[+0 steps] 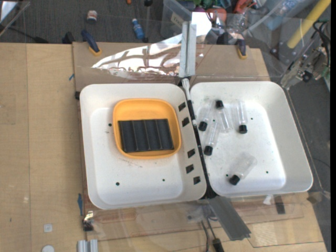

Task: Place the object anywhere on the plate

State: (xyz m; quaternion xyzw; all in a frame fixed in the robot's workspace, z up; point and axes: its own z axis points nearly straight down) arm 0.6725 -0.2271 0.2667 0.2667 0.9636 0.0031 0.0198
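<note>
1. Bench [37, 140]: pale wood surface bearing all the items below.

2. Left bin [100, 185]: shallow, white, at 9 o'clock of the view's centre. It serves as the receiving side, since it carries the plate.

3. Right bin [278, 156]: shallow, white, at 3 o'clock, touching the left bin along a shared middle edge marked with small black tabs. It serves as the supply side, holding the loose stock within reach of an arm coming in from the right.

4. Plate [147, 108]: orange, rounded-square, lying flat in the upper middle of the left bin. A dark ribbed insert [145, 135] covers most of its floor, so a placed item would probably rest on that.

5. Clear tubes with black caps [223, 121]: several, scattered flat in the right bin, clustered from 9 to 12 o'clock of that bin's centre. Exact count uncertain, as the clear bodies blend into the white.

6. Separate capped tube [240, 168]: lying alone at 6 o'clock of the right bin, well apart from the cluster; judged the easiest candidate for picking. None of the tubes is on the plate, so the task is not yet done.

7. Gripper: opening width cannot be told.
</note>
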